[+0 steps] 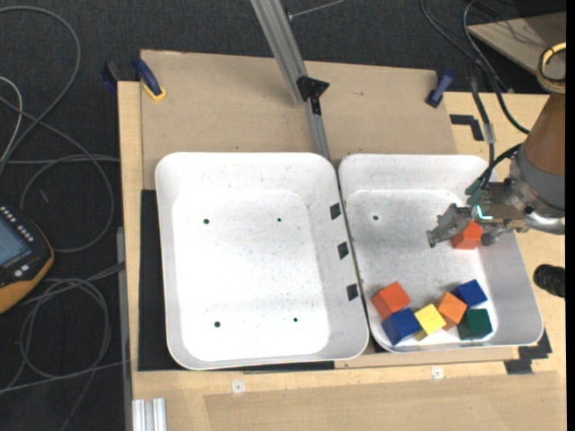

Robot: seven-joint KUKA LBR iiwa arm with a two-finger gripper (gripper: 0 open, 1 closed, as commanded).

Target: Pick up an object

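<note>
Dark carpet with loose cables is seen around the desk (269, 106), which carries two white bins. Left bin (180, 178) bare. In the right bin (395, 173) the tool (456, 225) is seen over the mid-right floor, with a red-orange block (467, 237) right at its tip; whether it is pinched or only touched cannot be told. Six more blocks (431, 312) are clustered at the near edge. Judged: grasp attempted, lift not confirmed.

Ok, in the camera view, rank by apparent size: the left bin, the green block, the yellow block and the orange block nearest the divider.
1. left bin, by far the largest.
2. orange block.
3. green block.
4. yellow block.
The green and yellow blocks look close in size and partly overlap neighbours, so their order is unsure.
</note>
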